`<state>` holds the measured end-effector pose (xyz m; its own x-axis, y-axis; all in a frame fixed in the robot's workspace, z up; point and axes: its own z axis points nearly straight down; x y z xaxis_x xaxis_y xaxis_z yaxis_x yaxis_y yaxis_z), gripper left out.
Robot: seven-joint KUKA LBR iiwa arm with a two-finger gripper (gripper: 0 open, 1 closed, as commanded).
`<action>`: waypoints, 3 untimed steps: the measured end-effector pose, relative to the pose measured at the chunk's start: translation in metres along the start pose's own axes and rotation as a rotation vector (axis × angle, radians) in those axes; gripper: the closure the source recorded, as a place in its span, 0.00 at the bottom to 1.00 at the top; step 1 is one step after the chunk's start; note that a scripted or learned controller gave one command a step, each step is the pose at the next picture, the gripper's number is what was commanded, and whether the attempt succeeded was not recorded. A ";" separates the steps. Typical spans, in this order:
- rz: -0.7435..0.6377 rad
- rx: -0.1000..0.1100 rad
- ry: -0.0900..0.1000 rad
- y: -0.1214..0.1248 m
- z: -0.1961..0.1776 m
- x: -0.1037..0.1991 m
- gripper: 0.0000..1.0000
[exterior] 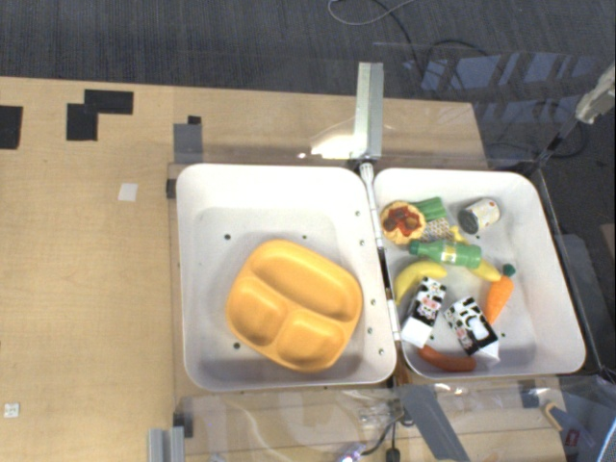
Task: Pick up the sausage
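Counting one sausage (448, 359); two cartons (424, 312)

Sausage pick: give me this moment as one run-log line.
sausage: lying at near edge of right bin, untouched | neighbours: two cow-print cartons just behind it | carrot: right of cartons | yellow tray: left bin

A pale wooden bench (87, 287) meets dark grey carpet (192, 22) crossed by a cable (404, 6).

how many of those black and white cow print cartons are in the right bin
2. One carton stands left of the other, against the banana. The second carton sits just right of it, below the carrot. The sausage lies in front of both. More could be hidden underneath.
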<state>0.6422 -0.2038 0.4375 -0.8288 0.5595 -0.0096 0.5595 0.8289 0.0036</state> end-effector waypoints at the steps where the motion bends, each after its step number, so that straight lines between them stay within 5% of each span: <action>1: -0.002 -0.005 -0.011 0.002 -0.014 -0.001 1.00; 3: -0.006 -0.015 -0.036 0.006 -0.042 -0.002 1.00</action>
<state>0.6470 -0.2000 0.4799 -0.8313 0.5540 -0.0456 0.5538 0.8325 0.0189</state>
